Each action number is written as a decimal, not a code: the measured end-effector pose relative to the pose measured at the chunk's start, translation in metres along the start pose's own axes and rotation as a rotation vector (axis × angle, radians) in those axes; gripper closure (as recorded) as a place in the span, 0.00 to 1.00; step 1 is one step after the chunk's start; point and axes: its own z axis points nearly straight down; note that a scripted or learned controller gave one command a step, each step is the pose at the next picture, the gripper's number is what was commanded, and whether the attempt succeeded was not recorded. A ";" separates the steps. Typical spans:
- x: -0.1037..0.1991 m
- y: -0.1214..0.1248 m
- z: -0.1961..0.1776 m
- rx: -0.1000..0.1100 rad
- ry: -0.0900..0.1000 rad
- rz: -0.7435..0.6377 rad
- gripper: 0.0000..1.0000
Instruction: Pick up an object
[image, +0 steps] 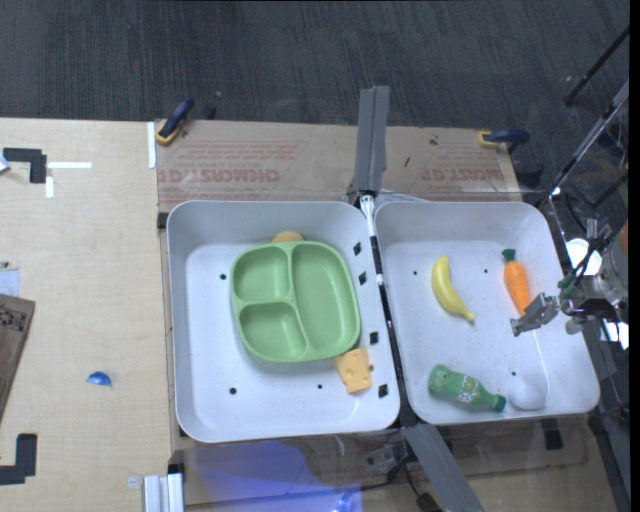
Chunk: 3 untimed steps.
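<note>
**Green bottle, banana, carrot: 3 candidates, none taken**

Green bottle (465, 389) lies nearest, front of the right bin (470, 230). Yellow curved banana (450, 289) mid-bin; orange, green-topped carrot (516, 281) beside the claw (533, 315). Claw at the right wall, nothing visibly between its fingers; spread cannot be told. Step: approach. Next: descend centred over 1 item.

Before me lies a pale wooden tabletop (80, 260) with two white bins side by side, the left bin (180, 300) touching the right bin (480, 215). A grey bar (372, 140) stands at their far joint. A sheet of cardboard (260, 160) lies behind the bins, pinned by a blue clamp (177, 118) at its left corner and another clamp (503, 138) at its right. I see a small blue scrap (98, 379) well left of the bins, a black bracket (28, 162) near the far left edge, and dark floor (250, 50) beyond.
</note>
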 end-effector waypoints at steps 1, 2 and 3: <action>-0.010 0.061 0.084 -0.001 0.000 0.009 0.00; -0.007 0.111 0.110 -0.004 -0.002 -0.068 0.00; -0.004 0.120 0.053 -0.003 -0.002 -0.046 0.00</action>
